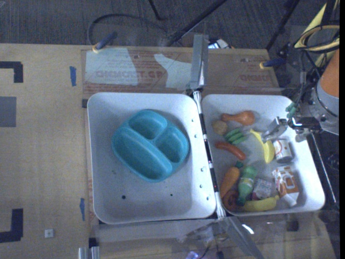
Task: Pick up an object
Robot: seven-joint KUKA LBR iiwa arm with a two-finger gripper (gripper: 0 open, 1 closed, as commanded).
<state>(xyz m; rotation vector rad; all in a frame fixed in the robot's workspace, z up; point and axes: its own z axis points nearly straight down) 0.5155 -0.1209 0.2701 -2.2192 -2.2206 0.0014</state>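
Observation:
The right bin (310, 161) holds several toy foods: an orange drumstick (240, 117), a brown round piece (219, 127), a green pod (235, 136), a red sausage (230, 150), a yellow banana (267, 149), a small can (283, 150), a carrot (230, 179), a green bottle (247, 180), a grey packet (263, 188), a white and orange carton (287, 183) and a second banana (261, 204). My gripper (276, 127) hangs over the bin's upper right part, just above the can and the yellow banana, with nothing seen held.
The left bin (102, 188) carries a teal divided plate (151, 144) lying at a tilt near its middle. A metal divider (197, 69) stands behind the seam between the bins. Cables and the arm's body (329, 90) crowd the right edge.

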